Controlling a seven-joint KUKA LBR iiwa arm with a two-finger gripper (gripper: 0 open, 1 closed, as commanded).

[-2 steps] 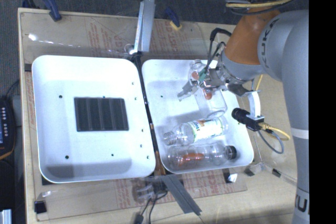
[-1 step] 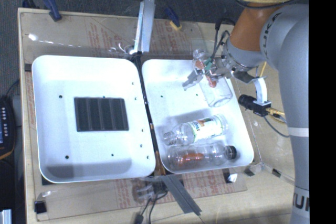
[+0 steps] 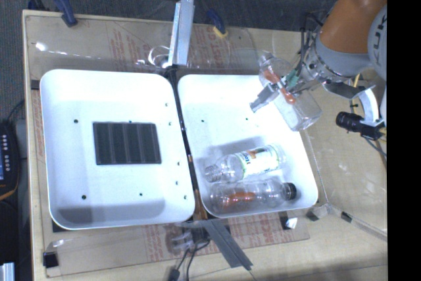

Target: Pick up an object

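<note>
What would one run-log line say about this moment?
arm: over right bin's far right corner | gripper: on clear bottle, raised | right bin: two clear bottles | left bin: dark ridged block

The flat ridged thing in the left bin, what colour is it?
Dark grey to black panel, seen in the camera view.

No text reads clearly: the bottle [image 3: 245,164] label and the bench [image 3: 151,243] red print are too blurred.
</note>
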